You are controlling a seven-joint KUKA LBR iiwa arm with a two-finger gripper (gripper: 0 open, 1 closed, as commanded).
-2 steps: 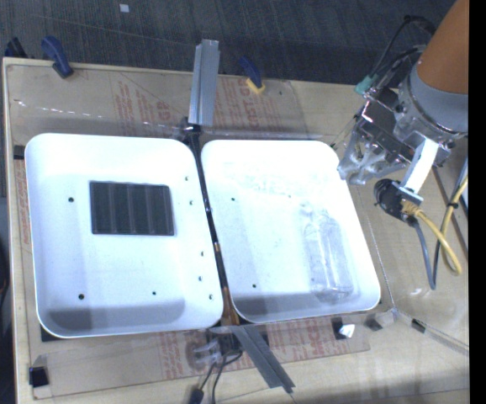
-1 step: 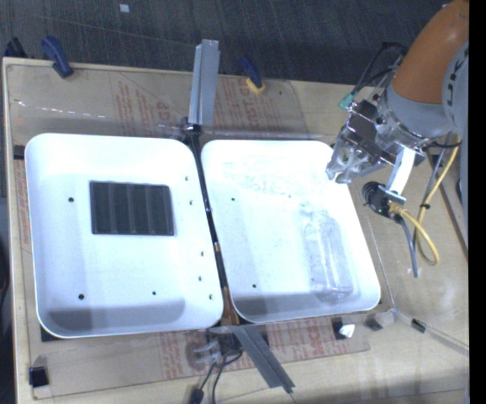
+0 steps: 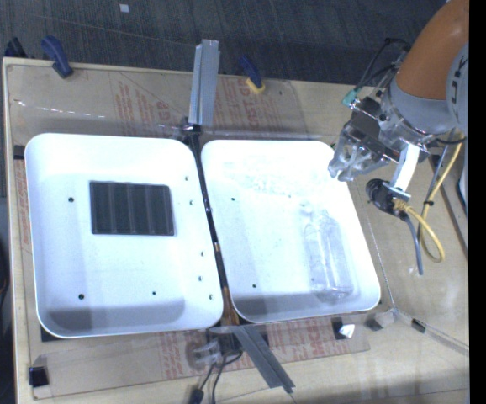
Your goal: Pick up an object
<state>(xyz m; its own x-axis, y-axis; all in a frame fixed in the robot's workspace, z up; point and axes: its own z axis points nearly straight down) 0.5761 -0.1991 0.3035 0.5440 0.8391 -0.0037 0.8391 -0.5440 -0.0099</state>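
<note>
I am looking down on two shallow white plastic bins: the left bin (image 3: 50, 225) is holding one dark ribbed rectangular block (image 3: 132, 208), and the right bin (image 3: 260, 225) is holding one clear plastic bottle (image 3: 325, 255). That bottle is lying on its side toward the lower right of its bin, see-through and faint against the white. My pincer (image 3: 346, 163) is hovering at the bin's upper right rim, and I cannot tell how far it is parted.
</note>
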